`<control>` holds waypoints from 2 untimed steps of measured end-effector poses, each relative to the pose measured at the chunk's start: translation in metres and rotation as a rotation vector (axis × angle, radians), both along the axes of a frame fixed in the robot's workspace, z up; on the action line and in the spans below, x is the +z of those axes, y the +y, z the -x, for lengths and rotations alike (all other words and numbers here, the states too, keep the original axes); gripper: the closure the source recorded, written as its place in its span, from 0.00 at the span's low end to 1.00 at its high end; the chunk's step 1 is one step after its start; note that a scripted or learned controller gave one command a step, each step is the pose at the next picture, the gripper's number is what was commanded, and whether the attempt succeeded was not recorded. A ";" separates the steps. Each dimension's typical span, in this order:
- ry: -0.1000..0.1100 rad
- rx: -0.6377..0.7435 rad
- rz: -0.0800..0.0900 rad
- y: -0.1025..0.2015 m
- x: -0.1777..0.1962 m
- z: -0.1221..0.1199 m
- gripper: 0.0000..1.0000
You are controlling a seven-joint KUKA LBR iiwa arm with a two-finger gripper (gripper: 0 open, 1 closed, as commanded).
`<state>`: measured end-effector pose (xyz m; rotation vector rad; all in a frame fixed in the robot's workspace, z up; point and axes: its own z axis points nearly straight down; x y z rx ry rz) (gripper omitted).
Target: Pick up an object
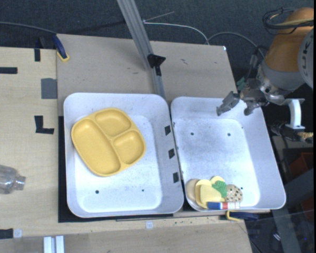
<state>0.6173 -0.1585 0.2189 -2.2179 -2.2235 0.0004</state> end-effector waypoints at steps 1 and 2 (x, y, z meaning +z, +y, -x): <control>0.000 0.000 -0.001 -0.006 0.011 0.009 0.00; 0.010 0.003 -0.004 0.067 -0.048 0.061 0.00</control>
